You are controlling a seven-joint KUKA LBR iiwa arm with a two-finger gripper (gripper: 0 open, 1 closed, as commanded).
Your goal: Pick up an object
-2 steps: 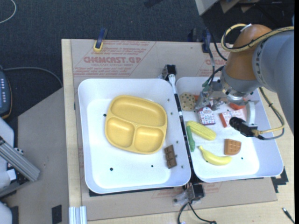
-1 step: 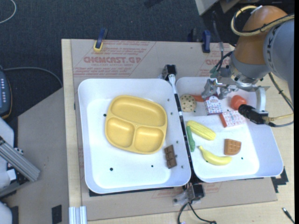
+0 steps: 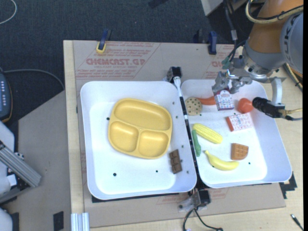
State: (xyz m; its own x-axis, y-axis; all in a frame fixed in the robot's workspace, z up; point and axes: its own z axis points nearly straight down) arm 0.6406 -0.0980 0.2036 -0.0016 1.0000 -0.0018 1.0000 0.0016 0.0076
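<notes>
The gripper (image 3: 224,91) hung over a small patterned box (image 3: 224,101) in the right bin (image 3: 274,143); whether it gripped could not be told. A clean pick likely needed it centred on the box, clear of the orange carrot (image 3: 208,100) beside it.

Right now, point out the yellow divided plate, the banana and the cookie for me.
yellow divided plate (image 3: 139,110): camera view, on its large upper compartment, left bin.
banana (image 3: 221,162): camera view, mid-body of the fruit, right bin's near side.
cookie (image 3: 193,106): camera view, centre of its top face, right bin's far left.
</notes>
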